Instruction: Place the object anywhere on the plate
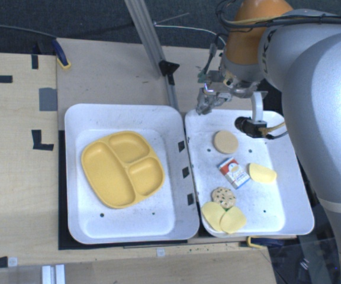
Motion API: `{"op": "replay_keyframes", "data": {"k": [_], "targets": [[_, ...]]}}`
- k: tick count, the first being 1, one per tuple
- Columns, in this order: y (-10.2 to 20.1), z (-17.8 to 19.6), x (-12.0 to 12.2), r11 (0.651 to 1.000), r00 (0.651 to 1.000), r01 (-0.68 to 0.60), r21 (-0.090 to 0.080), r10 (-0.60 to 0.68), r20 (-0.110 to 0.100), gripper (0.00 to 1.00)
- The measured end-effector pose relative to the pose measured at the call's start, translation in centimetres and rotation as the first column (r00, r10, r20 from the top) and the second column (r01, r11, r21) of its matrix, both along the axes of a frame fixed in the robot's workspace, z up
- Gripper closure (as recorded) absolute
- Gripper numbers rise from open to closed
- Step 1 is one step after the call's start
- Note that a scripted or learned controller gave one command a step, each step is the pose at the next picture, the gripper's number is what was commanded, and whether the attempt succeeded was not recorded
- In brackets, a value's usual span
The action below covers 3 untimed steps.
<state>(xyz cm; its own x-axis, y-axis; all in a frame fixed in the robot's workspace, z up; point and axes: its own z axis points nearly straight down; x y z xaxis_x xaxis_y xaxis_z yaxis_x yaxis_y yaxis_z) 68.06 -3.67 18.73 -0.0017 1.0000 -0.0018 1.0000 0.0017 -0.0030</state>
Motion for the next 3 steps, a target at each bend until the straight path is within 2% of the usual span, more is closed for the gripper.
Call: {"op": "replay_keyframes", "data": {"k": [1,2,3], "targets": [[-5.2,0.1,-3.3,1.0,1.0,0.006,-0.001,-0.006,0.0,1.0],[-4.9,0.1,-3.2,1.0,1.0,0.001,0.001,-0.001,0.001,0.0],[-2.6,7.9,-4.9,1.0,1.0,-0.002,0.002,0.002,0.01,0.0]]}}
